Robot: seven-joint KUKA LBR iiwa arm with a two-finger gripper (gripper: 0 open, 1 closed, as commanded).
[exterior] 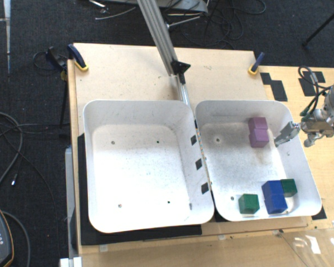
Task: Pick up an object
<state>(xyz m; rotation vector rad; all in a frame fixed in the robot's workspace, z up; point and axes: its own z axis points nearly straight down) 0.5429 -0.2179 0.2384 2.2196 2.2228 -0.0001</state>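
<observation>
From the overhead camera, the end effector (298, 132) hangs at the right bin's (229, 111) right wall, its fingers spread and holding nothing. The step in hand looks like the approach. The purple block (259, 131) lies just left of it, in the far part of this bin, with bare floor around it. The next move probably calls for shifting left and descending. The blue block (275, 196) and two green blocks (249, 203) crowd the near wall, leaving less room.
</observation>
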